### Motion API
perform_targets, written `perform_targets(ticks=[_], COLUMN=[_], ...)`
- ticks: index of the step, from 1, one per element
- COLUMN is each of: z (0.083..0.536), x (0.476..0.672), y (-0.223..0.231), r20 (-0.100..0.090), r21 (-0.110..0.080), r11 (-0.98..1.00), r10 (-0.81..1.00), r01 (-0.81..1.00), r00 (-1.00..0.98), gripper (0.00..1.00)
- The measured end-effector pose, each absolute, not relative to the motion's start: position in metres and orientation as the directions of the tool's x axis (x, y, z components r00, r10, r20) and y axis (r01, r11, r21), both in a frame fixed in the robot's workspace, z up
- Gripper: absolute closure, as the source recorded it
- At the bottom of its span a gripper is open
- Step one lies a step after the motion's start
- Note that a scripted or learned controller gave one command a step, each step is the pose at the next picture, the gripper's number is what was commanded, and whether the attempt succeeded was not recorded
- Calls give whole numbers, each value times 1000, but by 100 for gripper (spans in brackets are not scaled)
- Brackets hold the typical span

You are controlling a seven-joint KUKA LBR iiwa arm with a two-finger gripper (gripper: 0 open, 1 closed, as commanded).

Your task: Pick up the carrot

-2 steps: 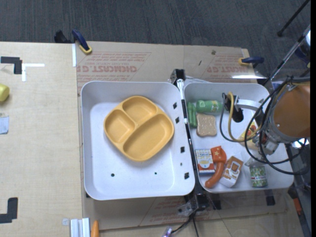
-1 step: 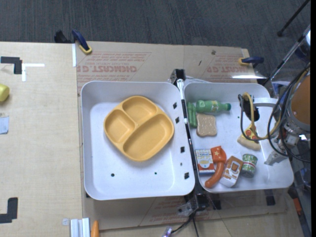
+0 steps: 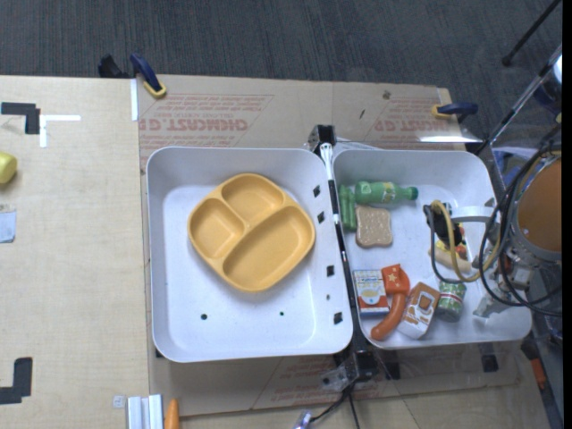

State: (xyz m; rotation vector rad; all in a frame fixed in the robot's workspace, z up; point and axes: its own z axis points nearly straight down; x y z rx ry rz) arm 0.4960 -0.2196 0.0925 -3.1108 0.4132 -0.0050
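Observation:
The carrot (image 3: 385, 323), a short orange-red stick, lies near the front wall of the right bin (image 3: 407, 170). It rests between a small carton (image 3: 369, 290) and a white box (image 3: 418, 309). My arm's orange band (image 3: 545, 206) hangs over the right edge of this bin. Below it, the gripper (image 3: 497, 286) is a tangle of grey parts and cables by the bin's right rim. That puts the gripper well to the right of the carrot and apart from it.
The right bin also holds a green bottle (image 3: 380, 192), a bread slice (image 3: 374, 227), a red item (image 3: 396, 280), a small can (image 3: 450, 300) and a yellow and black object (image 3: 447, 239). A yellow divided plate (image 3: 251, 231) sits in the left bin (image 3: 170, 266).

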Motion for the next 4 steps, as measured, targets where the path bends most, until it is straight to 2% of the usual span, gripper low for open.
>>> perform_targets(ticks=[1,2,3,4], z=[93,103,92,215], x=[488,491,486,502], y=[-220,-218,-219,-163], r20=[4,9,2,-2], r21=[-3,-7,-5,-7], r11=[-980,-979,-980,-881], r10=[-200,-202,-199,-474], r01=[-200,-201,-199,-474], r00=[980,979,980,881], gripper=[0,100,100,100])
